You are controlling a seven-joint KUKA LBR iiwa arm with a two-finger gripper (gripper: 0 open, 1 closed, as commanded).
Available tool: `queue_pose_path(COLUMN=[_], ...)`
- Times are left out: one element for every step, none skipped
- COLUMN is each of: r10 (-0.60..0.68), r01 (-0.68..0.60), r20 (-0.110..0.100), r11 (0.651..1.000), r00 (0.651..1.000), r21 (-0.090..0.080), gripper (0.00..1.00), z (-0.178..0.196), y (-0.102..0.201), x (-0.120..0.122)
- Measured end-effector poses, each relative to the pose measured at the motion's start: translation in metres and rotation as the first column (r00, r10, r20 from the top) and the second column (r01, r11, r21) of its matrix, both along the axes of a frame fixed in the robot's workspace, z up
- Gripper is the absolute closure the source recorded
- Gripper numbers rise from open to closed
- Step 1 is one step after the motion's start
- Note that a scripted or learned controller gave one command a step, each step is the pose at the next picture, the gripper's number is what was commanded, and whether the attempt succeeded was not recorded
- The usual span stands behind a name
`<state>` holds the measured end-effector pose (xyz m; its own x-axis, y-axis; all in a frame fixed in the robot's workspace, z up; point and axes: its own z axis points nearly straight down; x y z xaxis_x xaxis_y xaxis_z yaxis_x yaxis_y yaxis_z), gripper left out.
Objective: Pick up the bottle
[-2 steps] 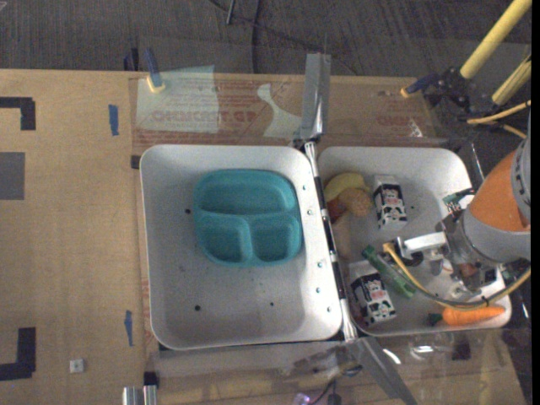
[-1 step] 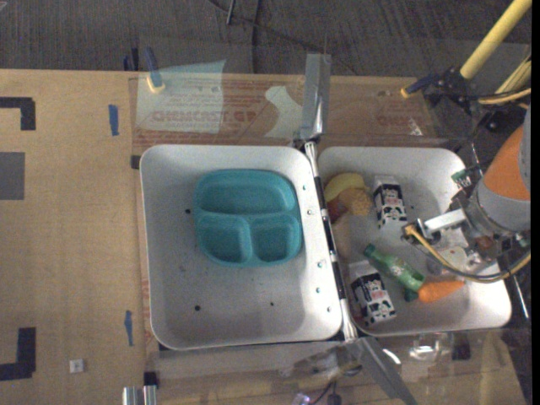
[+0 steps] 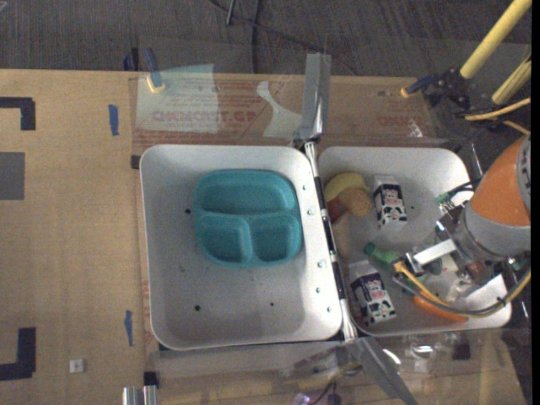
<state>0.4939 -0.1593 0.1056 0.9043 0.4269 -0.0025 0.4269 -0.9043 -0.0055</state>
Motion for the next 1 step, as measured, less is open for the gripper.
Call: queue_pose_path(r10=[-0.167], r01=[0.167], r20=[-0.003], r11=[0.986], r00=[0.986], r21=[0.000], gripper=[0.00], z=[0.0209], y=[0.0312], x=[-0.0155])
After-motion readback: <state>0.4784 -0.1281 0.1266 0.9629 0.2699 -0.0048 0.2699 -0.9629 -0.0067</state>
